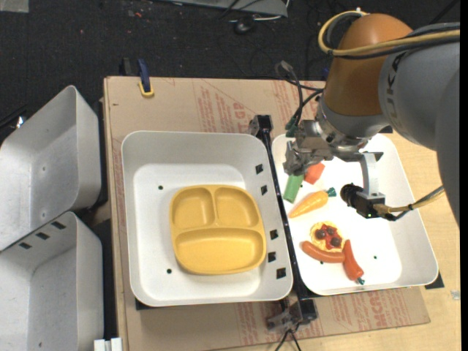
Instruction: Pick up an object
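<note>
The grey arm with its orange band comes in from three o'clock and hangs its two-finger gripper (307, 159) low over the ten o'clock corner of the right-hand shallow white bin (409, 269); the wrist bulk hides the working end, so I cannot tell how the tool is set or whether it has hold of anything. Directly beneath it, toward six o'clock, lie the likeliest targets — a small red-orange toy piece (314, 172) and a green stick-shaped toy (292, 189), the two touching and pressed close to the bin's nine o'clock wall, which judging by the crowding leaves little room for a clean approach. Just beyond, an orange toy carrot (308, 203) lies slantwise; further toward six o'clock sit a small toy pizza slice (327, 234) and two red toy sausages (344, 256). The left-hand white bin (146, 159) bears a yellow divided plastic tray (217, 229), well apart from the arm.
</note>
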### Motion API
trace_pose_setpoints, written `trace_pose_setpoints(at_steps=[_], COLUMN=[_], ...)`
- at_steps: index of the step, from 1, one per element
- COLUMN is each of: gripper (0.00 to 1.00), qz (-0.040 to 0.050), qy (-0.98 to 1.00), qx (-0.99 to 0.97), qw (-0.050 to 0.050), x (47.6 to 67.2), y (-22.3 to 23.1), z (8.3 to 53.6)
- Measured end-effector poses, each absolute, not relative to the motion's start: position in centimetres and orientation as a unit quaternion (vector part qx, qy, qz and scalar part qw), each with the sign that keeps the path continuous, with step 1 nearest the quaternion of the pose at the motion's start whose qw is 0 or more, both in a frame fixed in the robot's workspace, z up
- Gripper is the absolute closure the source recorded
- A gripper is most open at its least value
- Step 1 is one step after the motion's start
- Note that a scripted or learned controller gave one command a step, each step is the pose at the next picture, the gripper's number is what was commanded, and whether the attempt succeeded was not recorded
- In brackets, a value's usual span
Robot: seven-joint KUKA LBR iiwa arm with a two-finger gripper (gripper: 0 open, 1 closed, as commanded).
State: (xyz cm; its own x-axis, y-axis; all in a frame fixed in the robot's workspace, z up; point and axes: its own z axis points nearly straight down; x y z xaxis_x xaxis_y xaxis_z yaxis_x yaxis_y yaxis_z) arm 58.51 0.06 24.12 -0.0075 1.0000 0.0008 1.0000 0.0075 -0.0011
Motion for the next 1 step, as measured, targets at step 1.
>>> trace_pose_setpoints(at_steps=[1], gripper=[1.00], qz=[0.0000], qy=[-0.710], qx=[-0.704], qw=[0.001], x=[59.26], y=[5.33], z=[23.02])
